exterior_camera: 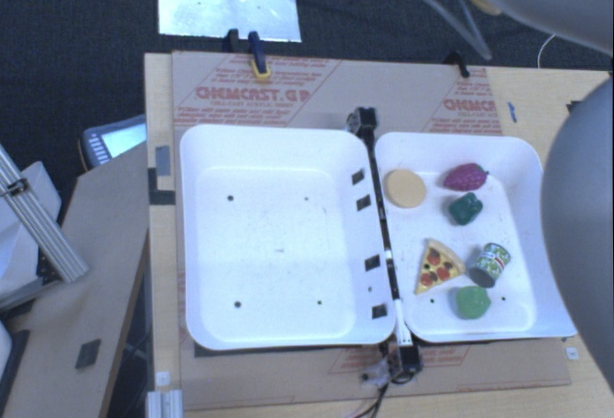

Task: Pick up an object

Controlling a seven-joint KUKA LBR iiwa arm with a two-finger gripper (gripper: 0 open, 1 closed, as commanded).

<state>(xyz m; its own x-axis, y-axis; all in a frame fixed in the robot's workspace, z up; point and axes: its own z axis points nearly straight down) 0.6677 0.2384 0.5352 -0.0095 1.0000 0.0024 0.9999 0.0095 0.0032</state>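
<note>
camera view | pizza slice [437, 266] tip points up, long axis near-vertical | jaws state: cannot tell

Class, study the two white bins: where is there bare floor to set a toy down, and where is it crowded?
The left white bin offers bare floor from wall to wall. In the right white bin, the round tan disc, purple berry, green pepper, pizza slice, small tin can and green lump crowd the floor.

Only legible text: red "CHEMCAST" print on the brown protective sheet [251, 92], far side, behind left bin; repeated print at right unreadable.
</note>
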